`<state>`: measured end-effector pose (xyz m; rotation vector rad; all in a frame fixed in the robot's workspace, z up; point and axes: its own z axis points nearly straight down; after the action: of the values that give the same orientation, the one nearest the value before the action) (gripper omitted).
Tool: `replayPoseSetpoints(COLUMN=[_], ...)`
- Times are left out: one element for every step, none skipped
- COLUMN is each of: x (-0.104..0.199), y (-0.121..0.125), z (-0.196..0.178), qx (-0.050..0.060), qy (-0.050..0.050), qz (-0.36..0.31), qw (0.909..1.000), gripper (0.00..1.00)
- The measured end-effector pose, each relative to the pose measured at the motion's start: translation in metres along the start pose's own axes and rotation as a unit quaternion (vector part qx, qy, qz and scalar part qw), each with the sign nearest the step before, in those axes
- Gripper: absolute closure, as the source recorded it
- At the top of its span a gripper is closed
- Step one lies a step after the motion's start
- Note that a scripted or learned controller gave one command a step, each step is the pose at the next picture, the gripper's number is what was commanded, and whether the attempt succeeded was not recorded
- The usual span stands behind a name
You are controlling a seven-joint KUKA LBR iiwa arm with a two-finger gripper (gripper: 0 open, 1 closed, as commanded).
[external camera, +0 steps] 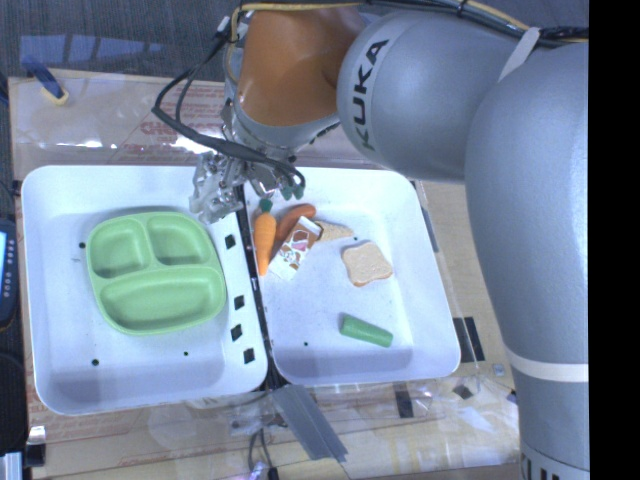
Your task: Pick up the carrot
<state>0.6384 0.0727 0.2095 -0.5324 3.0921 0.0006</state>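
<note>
Camera view, hand (225, 190) just above-left of carrot (264, 241), right bin (420, 268).

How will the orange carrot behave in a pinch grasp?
The tapered orange toy carrot looks like smooth, rigid plastic, so probably stiff, light and a bit slippery. Its round body may roll; the white bin wall alongside and small carton could crowd the claw.

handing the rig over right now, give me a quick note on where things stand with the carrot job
Gripper: low over the divider between the bins, just left of the carrot's top; finger state unclear.
Carrot: lying in the right bin against its left wall, beside a small carton and a sausage. Not lifted.
Also in that bin: toast slice, green piece. Green divided plate in the left bin.
Done: approach only. Left: grasp and lift.
</note>
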Motion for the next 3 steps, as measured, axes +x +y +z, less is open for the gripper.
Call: replayPoseSetpoints(x=[0.017, 0.004, -0.012], y=[-0.006, -0.021, -0.022], z=[-0.096, -0.055, -0.037], qx=[0.002, -0.001, -0.001], qy=[-0.002, 0.002, 0.0], qz=[-0.132, -0.275, -0.485], qw=[0.9912, 0.9614, 0.8747], gripper=[1.0, 1.0, 1.0])
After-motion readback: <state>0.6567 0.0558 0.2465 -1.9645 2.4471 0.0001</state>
